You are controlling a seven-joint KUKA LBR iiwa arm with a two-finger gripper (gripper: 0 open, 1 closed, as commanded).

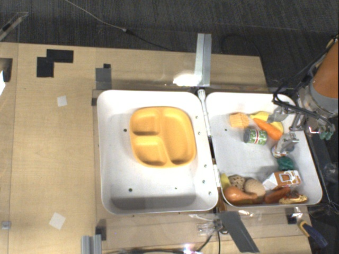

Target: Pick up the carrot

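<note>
Gripper (pixel 285 147) low over right bin (pixel 312 168), near its right wall, at end of grey arm with orange band coming in from right edge. Fingers too small and blurred to judge; whether apart or together cannot be told. Nothing visibly caught between them. Tip just above small dark-green item (pixel 286 163), contact unclear.

Carrot (pixel 268 128) lying in upper part of right bin, orange, slanted from upper left down to lower right, well clear of gripper tip, up and to its left. Touching or nearly touching small green-labelled can (pixel 256 136) on its lower left side. Yellow piece, perhaps a banana (pixel 263 116), just behind carrot toward far wall. Orange ridged block (pixel 239 120) to carrot's left, beside can.

Small orange-and-white carton (pixel 287 178) below green item. Crowd of toy food along near wall of right bin: speckled beige lump (pixel 237 182), tan egg-like piece (pixel 254 187), brown-orange pear-like shape (pixel 239 195), dark red piece (pixel 276 194), pale pastry-like piece (pixel 294 198) at lower right corner.

Left bin (pixel 114 157) holding yellow divided tray (pixel 161 136), three compartments, set near middle. Metal post (pixel 203 60) upright behind seam between bins. Wooden bench (pixel 47 157) under both.
</note>
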